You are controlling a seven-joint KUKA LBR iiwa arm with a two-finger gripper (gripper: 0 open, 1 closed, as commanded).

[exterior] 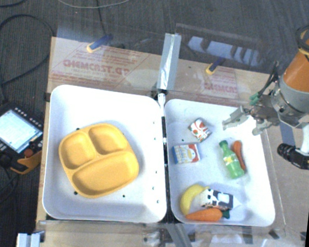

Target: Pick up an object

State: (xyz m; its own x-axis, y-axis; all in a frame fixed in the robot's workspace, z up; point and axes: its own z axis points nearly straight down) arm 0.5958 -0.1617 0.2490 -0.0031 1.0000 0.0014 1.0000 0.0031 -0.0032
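Reaching in from the right, the gripper (249, 120) hangs spread, holding nothing, above the right bin (265, 178).

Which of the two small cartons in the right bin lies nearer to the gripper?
The small red and white carton, at the upper part of the right bin. The blue and white carton lies lower and farther from the gripper.

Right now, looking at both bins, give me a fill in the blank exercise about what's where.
1. The yellow divided plate lies in the ____ bin.
2. The green bottle lies beside an orange ____.
3. The end effector hovers over the ____ bin's far edge.

Missing words: left; carrot; right
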